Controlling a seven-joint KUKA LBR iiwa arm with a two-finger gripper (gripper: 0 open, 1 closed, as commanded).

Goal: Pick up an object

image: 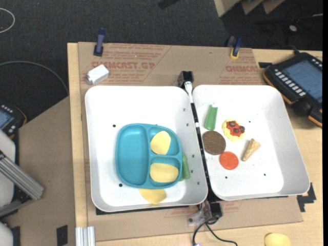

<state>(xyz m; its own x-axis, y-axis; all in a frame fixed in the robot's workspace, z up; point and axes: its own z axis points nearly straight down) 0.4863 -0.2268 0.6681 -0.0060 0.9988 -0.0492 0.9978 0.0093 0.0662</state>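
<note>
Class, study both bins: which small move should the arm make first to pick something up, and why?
Probably reach in over the right bin and lower toward the red disc. It lies flat, apart from the brown disc and cone.

Divided tray (134,155) sits in left bin (102,111) | right of tray, right bin (266,106) holds cookie (213,142), cone (250,149) | both on tabletop (77,86)

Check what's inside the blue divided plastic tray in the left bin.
The blue divided plastic tray holds two yellow pieces, one in the upper small compartment, one in the lower. The large compartment looks bare. Anything beneath those pieces is covered.
</note>
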